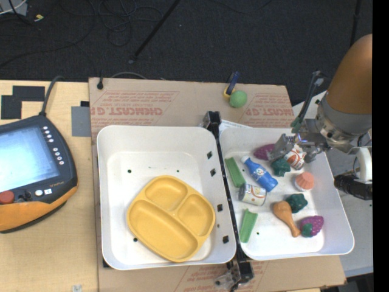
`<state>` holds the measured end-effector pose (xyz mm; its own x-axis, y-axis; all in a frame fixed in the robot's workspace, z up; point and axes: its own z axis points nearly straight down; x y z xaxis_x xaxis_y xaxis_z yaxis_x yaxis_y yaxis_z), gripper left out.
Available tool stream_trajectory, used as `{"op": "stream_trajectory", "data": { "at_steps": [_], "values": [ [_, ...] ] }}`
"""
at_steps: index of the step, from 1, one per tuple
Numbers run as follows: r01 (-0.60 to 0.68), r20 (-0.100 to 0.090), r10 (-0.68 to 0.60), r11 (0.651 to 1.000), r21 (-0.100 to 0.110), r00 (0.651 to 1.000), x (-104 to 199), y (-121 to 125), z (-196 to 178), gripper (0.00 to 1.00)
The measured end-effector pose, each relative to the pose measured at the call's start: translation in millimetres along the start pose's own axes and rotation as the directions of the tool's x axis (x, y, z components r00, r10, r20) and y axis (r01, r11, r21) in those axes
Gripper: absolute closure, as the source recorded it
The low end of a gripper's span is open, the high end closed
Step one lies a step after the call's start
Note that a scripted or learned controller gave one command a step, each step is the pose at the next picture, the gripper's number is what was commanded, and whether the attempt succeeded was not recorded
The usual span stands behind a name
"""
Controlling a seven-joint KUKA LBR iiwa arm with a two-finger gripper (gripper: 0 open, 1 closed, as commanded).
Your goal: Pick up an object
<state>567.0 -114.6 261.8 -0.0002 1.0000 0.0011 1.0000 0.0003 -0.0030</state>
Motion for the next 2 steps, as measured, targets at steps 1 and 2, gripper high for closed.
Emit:
{"op": "stream_trajectory", "data": {
  "at_steps": [1,2],
  "values": [
    [-0.001,-0.001,0.001,1.0,0.001,1.0,-1,0,-10,1.0],
    [0.007,-0.001,-0.007,1.0,-0.013,1.0,66,-50,-140,1.0]
  ]
}}
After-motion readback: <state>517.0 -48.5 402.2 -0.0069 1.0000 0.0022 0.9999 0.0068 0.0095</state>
